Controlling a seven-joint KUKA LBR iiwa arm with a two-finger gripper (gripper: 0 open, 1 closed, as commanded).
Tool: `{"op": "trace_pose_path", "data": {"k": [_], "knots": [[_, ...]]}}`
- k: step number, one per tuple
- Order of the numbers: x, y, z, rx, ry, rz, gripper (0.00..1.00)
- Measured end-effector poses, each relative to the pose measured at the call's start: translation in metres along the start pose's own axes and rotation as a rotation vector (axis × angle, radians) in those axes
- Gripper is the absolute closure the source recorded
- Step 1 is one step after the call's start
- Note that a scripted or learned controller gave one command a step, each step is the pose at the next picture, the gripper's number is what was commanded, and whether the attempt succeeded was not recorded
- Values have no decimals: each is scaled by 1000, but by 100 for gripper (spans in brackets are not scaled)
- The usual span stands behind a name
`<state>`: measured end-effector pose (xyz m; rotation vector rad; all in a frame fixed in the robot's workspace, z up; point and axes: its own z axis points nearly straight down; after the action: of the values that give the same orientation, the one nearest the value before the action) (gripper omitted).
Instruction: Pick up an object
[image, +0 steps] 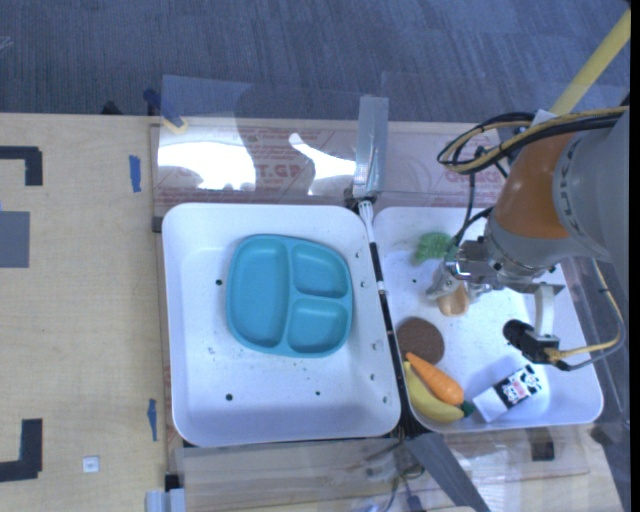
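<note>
Tan lump (454, 300) sits under the end effector (452, 282) at the right bin's (580, 400) 11 o'clock; grip state unclear. Better to centre over it before closing, clear of the green piece (433, 246).

Small tan object (453, 301) lying in right bin (575, 400), near green piece (434, 245).

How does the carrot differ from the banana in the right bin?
The carrot is orange with a pointed end; the banana is yellow and curved. The carrot lies partly on top of the banana, so the banana is partly hidden while the carrot shows whole. The carrot also looks somewhat slimmer. Both are long toy foods lying close together near the front of the right bin.
</note>
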<state>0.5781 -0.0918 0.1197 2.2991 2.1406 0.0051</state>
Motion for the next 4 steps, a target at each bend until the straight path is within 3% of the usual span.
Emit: {"op": "trace_pose_path", "data": {"k": [1, 2, 3, 4], "knots": [[101, 35, -67, -4, -1, -274, 100], [99, 35, -65, 0, -2, -271, 0], [38, 57, -70, -1, -5, -352, 0], [-5, 41, 31, -6, -4, -468, 0]]}}
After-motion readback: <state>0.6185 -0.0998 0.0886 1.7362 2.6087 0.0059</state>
